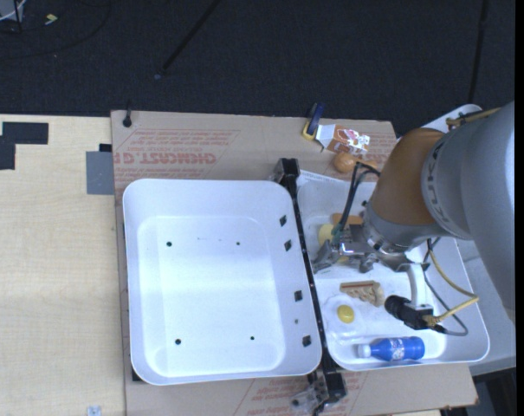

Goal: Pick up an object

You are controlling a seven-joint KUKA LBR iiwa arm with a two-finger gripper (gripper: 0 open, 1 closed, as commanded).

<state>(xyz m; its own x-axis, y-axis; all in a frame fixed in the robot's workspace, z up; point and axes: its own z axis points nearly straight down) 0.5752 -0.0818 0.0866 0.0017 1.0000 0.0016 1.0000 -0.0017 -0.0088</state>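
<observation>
**Grey arm over the right bin, gripper down among the small things**

Grey and bulky, the one arm (474, 176) is closest to the lens. It reaches over the right bin (480, 341) from that bin's right side, with its orange band (404, 176) above the bin's far half. The single gripper (344, 251) sits low over the middle of the right bin, towards its left wall. Whether it is apart or together cannot be told, and nothing can be seen held in it.

Four loose things lie in the right bin:
- one blue bottle (400, 348) on its side along the near rim, with a white cap and a pale label too small to read
- one yellow round thing (346, 314) near the bin's near left corner
- one tan block (363, 291) at the bin's middle, just nearer than the gripper
- one more yellow thing (326, 230) by the left wall, close beside the gripper

There are two bins; the left bin (136, 232) stands just beside the right bin and has four dark dots on its floor.

Both rest on one cardboard sheet (201, 146) whose red print runs upside down, and I cannot read it with certainty. Beyond the right bin's far rim, three small things lie on the sheet: a blue-and-yellow item (313, 121), a red-and-white packet (352, 138) and a brown lump (344, 161).

Well left of the right bin is the pale worktop (45, 276).
</observation>
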